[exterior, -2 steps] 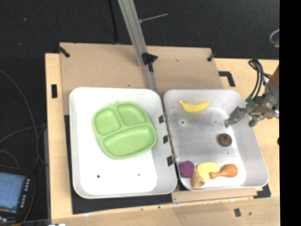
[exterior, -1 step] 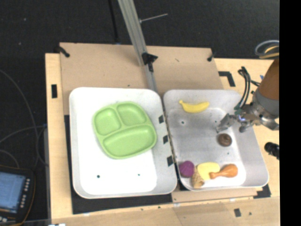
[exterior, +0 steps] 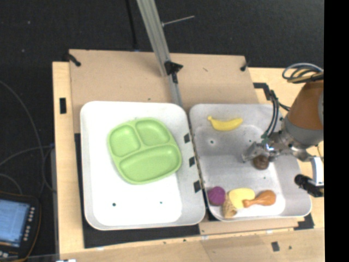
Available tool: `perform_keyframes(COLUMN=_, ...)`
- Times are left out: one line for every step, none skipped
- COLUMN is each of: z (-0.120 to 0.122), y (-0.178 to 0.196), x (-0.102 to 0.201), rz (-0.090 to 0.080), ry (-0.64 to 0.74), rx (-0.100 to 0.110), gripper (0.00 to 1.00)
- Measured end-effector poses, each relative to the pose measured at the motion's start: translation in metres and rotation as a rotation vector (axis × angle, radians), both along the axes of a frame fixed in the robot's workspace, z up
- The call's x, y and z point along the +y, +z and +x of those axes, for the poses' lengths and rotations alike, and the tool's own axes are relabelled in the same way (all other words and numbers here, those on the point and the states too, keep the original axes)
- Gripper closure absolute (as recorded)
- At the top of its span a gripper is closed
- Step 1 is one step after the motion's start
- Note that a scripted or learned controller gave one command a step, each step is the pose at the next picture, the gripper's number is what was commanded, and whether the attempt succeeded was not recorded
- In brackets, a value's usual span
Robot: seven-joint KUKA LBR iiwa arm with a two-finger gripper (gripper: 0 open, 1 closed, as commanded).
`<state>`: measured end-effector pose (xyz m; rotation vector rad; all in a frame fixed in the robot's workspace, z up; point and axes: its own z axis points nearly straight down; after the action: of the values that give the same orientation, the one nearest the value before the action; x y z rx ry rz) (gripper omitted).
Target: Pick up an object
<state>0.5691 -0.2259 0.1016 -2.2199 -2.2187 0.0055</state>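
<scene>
On your left sits the first shallow white bin, and in it a light green plastic plate with three compartments, lying flat and tilted a little toward the far corner. Nothing rests on that plate.

Move right across the divide and you reach the second shallow white bin. At its far edge lies a yellow toy banana. Along its near edge you see a small purple round piece, then, touching or just beside it, a pale yellow lump with a tan cone-like end, and next to that an orange-brown toy drumstick.

Further right, near the middle of this bin, the gripper is down low on the bin floor, with a small dark brown rounded object right at its tip. You cannot tell from this slanted view whether that brown piece is pinched or merely sits under the tool, so treat the state of the hand as unknown. The grey arm with its orange band comes in over the right rim.

As for progress, I judge the reach and descent done. A confirmed hold and the lift are left; nothing is visibly raised off the bin floor yet.
</scene>
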Motion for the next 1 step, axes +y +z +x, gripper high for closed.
perform_keyframes(z=0.0023, y=0.0153, x=-0.0018, rz=-0.003, ry=-0.002, rx=-0.009, gripper=1.00)
